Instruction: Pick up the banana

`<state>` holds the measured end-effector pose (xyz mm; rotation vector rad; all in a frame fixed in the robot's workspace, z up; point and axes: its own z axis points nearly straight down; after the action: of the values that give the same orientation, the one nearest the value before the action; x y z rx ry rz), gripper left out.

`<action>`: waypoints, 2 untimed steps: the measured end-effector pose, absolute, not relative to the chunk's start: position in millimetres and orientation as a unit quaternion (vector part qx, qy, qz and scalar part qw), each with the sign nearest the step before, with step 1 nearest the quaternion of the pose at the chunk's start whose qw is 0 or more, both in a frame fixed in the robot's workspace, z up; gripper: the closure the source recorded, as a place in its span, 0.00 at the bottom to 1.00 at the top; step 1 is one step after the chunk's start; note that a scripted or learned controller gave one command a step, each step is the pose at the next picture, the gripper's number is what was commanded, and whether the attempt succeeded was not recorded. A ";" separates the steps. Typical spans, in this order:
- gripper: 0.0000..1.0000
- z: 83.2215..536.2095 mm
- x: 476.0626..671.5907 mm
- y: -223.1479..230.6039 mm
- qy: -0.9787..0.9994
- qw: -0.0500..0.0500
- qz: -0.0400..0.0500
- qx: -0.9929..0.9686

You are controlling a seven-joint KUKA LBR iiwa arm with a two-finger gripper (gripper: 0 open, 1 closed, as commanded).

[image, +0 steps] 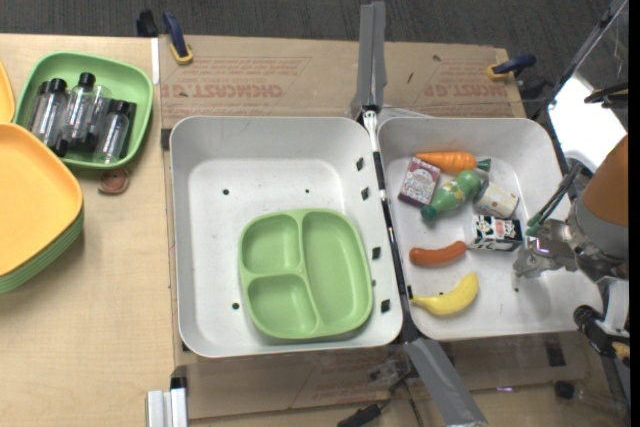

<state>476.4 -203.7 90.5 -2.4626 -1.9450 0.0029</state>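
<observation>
We see the banana (pixel 447 295) lying flat on the floor of the right bin (pixel 545 310), near that bin's front wall and close to its left side. Just behind the banana lies a red-orange sausage (pixel 438 254). Farther back from the banana we find a small black-and-white carton (pixel 496 231), a green bottle-shaped toy (pixel 455 192), a purple packet (pixel 420 181) and a carrot (pixel 446 159) nearest the rear wall.

The gripper (pixel 533 258) hangs to the right of the banana, well apart from it, over the right half of the same bin. We cannot tell how far it is spread, and nothing is visibly gripped in it.

To the left of the banana, in the left bin (pixel 200 215), sits a green divided tray (pixel 304 272).
</observation>
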 end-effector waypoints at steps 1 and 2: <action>1.00 90.7 481.7 -202.6 -0.483 0.001 0.001 -0.876; 1.00 90.5 476.3 -190.8 -0.483 0.002 0.002 -0.876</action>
<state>476.3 -190.8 90.5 -2.7481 -1.5149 0.0052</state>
